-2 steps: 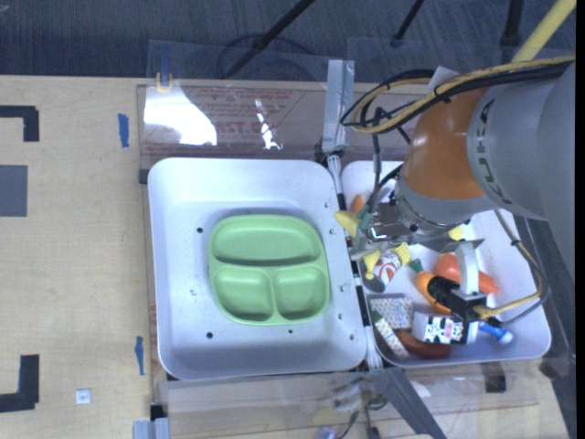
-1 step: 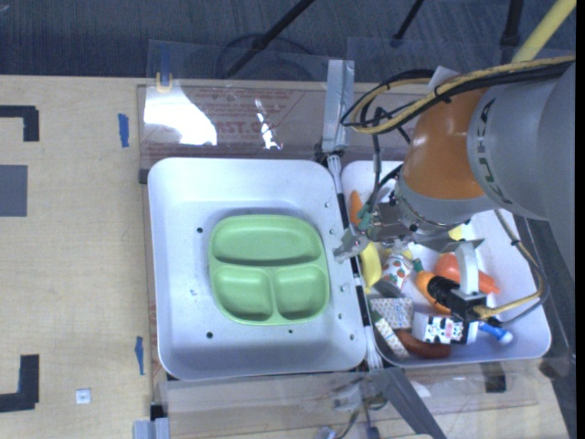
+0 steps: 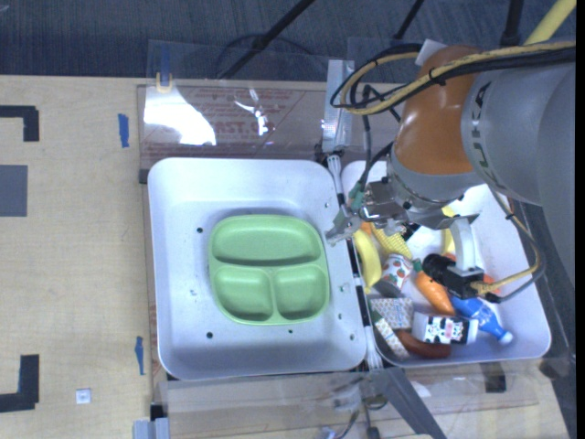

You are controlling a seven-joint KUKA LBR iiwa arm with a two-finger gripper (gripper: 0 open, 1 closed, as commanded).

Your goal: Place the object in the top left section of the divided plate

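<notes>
The green divided plate (image 3: 269,265) lies in the middle of the left white bin (image 3: 183,199). It has one long section on its far side and two smaller ones on its near side, and nothing lies in any of them. My gripper (image 3: 367,212) hangs below the orange wrist band over the left edge of the right bin (image 3: 530,300), just above a yellow banana (image 3: 368,256) and a corn cob (image 3: 394,241). The wrist and cables hide its fingertips. I see nothing held clear of the pile.
The right bin holds a heap: a small can (image 3: 398,269), an orange carrot (image 3: 435,292), a blue bottle (image 3: 484,321), a black-and-white carton (image 3: 440,329), a brown sausage (image 3: 422,346) and a checkered piece (image 3: 392,313). The arm covers that bin's far half.
</notes>
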